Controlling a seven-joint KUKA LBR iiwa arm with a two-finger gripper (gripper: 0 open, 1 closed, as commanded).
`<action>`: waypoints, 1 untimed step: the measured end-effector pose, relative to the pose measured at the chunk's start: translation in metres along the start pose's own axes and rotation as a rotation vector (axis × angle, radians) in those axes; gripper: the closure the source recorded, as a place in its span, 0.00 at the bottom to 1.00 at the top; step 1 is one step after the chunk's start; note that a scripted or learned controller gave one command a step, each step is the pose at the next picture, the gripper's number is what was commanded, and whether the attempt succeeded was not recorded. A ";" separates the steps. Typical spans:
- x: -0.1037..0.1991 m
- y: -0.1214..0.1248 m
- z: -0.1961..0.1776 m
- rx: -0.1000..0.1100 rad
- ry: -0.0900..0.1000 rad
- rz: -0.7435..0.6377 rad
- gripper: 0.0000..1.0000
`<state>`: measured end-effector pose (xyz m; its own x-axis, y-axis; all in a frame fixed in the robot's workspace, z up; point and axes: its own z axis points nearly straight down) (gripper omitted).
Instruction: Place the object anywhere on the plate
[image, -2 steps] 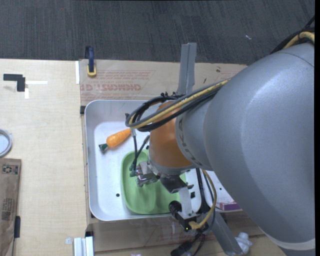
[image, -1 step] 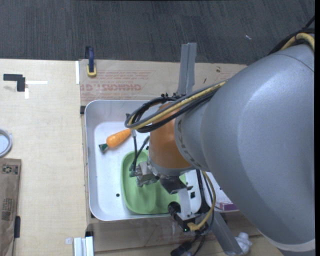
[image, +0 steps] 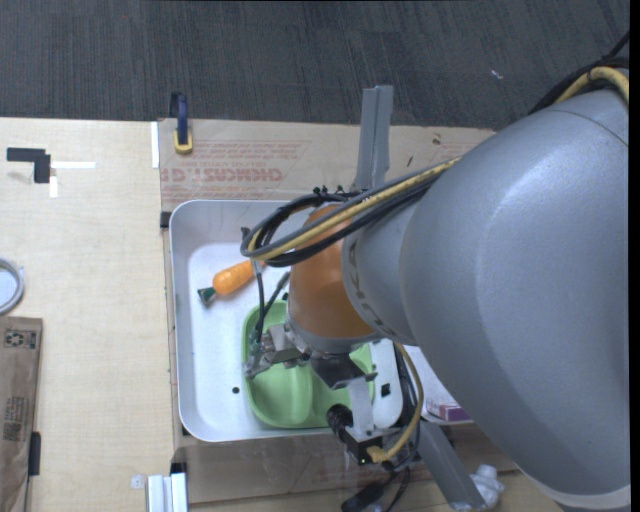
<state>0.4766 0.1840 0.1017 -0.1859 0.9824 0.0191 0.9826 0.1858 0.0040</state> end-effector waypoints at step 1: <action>-0.076 0.064 -0.092 0.007 -0.023 0.131 0.00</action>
<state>0.5540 0.1195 0.1927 -0.0562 0.9984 -0.0038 0.9984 0.0562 -0.0042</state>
